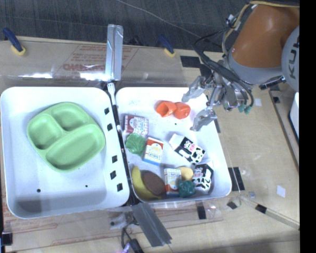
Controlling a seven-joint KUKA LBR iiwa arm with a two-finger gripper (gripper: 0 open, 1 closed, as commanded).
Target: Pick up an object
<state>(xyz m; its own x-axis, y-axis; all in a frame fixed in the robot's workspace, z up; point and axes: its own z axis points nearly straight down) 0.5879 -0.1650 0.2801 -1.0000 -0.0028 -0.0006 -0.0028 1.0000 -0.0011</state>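
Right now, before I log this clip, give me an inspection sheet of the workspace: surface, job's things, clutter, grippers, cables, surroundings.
Surface: bench with left bin and right bin side by side.
Job's things: in the right bin, orange toy, cow-print carton, small cartons, green toy, banana.
Clutter: green divided plate in the left bin.
Grippers: pincer open, above the right bin's far right corner, holding nothing.
Cables: black cables beside the arm.
Surroundings: blue clamps at the far edge.
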